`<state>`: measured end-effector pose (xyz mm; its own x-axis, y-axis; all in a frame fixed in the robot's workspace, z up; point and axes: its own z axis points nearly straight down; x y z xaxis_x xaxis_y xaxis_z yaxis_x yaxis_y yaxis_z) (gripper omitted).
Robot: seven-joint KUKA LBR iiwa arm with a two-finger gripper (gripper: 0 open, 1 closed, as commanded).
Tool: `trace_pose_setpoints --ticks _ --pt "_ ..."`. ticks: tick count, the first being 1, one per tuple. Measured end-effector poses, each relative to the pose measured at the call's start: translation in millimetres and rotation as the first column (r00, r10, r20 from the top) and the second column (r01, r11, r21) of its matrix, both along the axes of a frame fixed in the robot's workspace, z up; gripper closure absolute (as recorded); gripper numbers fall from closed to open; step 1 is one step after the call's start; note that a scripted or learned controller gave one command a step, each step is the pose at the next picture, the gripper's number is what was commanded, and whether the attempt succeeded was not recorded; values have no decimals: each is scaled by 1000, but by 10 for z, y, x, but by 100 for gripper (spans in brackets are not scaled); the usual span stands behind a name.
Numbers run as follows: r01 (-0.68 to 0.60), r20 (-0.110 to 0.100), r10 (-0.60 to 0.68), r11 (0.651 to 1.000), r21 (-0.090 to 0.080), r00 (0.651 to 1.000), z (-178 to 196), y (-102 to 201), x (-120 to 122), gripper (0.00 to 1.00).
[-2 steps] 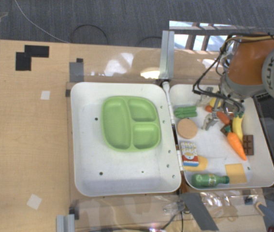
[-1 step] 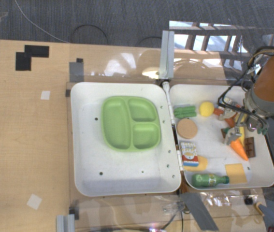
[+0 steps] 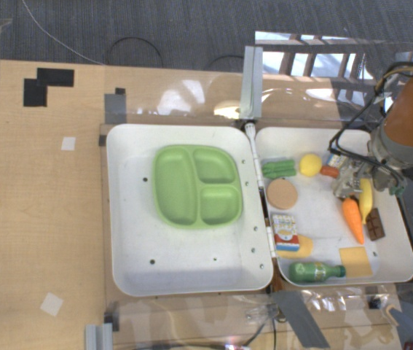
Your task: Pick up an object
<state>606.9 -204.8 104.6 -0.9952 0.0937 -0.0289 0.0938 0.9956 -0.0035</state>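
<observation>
Camera view | hand (image 3: 349, 184) low in right bin (image 3: 395, 268), right edge, beside carrot (image 3: 352, 220), banana (image 3: 366, 199) | grip: cannot tell

Two bins sit side by side on the surface (image 3: 38, 217). Left bin (image 3: 130, 265): divided plate (image 3: 195, 186) at centre. Right bin (image 3: 403, 257): bottle (image 3: 315, 271) along near edge, carrot (image 3: 352, 219) beside banana (image 3: 366, 199) toward right edge, disc (image 3: 282, 194) near left edge.
</observation>
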Motion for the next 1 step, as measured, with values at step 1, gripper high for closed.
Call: trace_pose_setpoints --ticks 1 --pt "0 -1 0 1000 0 1000 -7 3 -3 0"
